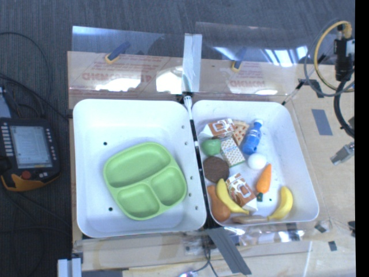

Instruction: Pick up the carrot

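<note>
Noted small orange plastic carrot (264, 178) in right white bin (292, 149), long axis near-to-far, tip just beside white ball (256, 161), left of yellow banana (283, 203); cannot tell gripper state or bearing.

We're looking down on a robotics lab bench, no question. Two white bins (86, 149) sit side by side on a plywood board (323, 154), clear plastic sheets (127, 42) taped up behind them. Off to the left, on dark grey carpet (173, 4), lies a teach pendant (26, 149) with its screen lit and a black cable (34, 45) looping away. On the right, yellow and black cables (331, 56) hang beside a stand. Inside the bins: a green divided plate (144, 180) and a heap of toy food (242, 172), test props rather than groceries.
</note>
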{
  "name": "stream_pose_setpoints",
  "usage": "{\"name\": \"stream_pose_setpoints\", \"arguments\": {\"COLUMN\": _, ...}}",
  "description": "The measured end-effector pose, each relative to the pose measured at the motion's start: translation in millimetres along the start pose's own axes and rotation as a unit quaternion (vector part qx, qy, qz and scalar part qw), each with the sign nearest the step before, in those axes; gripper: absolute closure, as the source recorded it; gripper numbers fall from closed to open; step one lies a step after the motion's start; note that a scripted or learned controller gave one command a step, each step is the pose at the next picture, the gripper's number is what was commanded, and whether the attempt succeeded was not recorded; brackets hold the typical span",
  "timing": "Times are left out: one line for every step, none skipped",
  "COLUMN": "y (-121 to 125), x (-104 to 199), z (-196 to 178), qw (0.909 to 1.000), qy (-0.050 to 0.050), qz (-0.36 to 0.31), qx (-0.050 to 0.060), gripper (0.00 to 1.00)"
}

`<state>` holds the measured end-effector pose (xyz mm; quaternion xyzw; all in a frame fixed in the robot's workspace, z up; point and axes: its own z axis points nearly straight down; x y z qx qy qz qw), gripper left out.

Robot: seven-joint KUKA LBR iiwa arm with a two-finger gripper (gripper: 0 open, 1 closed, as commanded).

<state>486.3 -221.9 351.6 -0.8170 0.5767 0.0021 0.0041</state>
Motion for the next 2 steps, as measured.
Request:
{"name": "stream_pose_setpoints", "arguments": {"y": -3.3, "x": -11.6, "z": -23.0, "qw": 0.9715, "qy": 0.002, "qz": -0.237, "qx": -0.002, "gripper": 1.00}}
{"name": "stream_pose_setpoints", "arguments": {"y": -5.8, "x": -13.3, "z": -30.9, "qw": 0.9714, "qy": 0.000, "qz": -0.238, "qx": 0.000, "gripper": 1.00}}
